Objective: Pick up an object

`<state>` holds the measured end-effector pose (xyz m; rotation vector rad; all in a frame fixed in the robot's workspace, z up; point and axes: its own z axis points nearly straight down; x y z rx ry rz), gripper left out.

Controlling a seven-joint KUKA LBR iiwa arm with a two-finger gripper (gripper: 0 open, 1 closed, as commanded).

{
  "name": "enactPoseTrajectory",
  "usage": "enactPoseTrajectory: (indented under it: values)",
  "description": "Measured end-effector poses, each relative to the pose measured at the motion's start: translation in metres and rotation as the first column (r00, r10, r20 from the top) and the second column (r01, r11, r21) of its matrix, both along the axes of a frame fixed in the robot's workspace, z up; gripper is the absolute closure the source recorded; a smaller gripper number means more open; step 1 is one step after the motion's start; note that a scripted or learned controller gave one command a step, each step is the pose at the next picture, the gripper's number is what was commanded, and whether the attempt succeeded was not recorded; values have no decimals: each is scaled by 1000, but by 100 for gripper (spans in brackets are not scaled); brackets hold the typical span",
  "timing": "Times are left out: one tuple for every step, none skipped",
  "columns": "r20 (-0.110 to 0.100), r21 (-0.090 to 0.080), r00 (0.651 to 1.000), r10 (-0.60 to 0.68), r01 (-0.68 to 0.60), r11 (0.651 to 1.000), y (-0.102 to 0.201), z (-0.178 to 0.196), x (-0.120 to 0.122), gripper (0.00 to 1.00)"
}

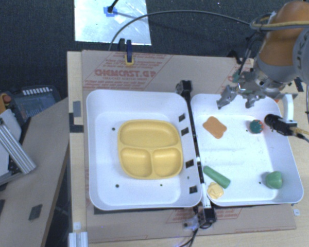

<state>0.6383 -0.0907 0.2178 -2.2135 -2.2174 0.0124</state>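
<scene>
Jaws of the gripper (237, 98) spread apart, clamped on nothing, poised over the right bin's (286, 153) far edge. Just below, an orange flat piece (215, 127), rounded, lying near the far-left corner. Yellow divided tray (149, 148) in the left bin (105, 112).

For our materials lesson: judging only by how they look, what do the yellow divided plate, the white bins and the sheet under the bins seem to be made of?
Yellow divided plate: probably moulded plastic, going by its smooth, even colour, soft sheen and rounded compartments.
White bins: likely thin formed plastic, being uniform white with rounded corners and a glossy rim.
Sheet under the bins: seems cardboard or paper-faced board, matte tan with red printing.
</scene>
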Motion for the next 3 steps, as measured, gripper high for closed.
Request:
enactPoseTrajectory:
  values:
    - [13,-1,1000,2,-2,1000,0,8,2,0]
    - [12,-1,1000,0,0,1000,-4,-45,5,0]
    - [11,-1,1000,-1,1,1000,-2,-86,6,0]
